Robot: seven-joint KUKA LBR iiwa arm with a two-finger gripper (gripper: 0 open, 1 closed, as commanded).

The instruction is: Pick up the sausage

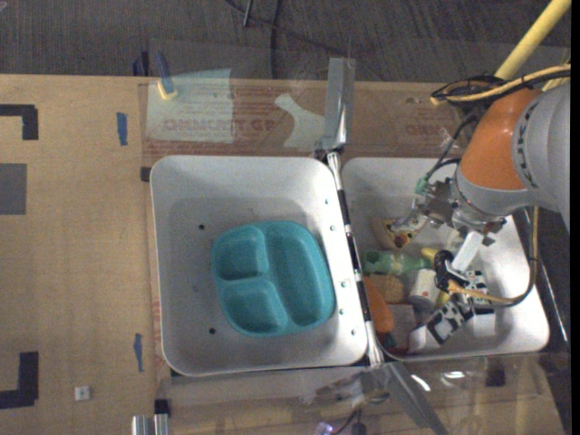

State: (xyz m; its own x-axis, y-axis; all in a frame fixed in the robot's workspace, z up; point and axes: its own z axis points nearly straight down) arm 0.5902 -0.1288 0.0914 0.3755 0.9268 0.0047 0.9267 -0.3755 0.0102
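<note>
Sausage (378, 310) — an orange-brown length — lies along the left wall of the right bin (385, 184) among other small things, while the gripper (415, 217) hangs farther back, apart from it — how far open, I cannot tell.

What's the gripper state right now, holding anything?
Gripper: cannot be told; it is over the right bin, among cluttered items.
</note>
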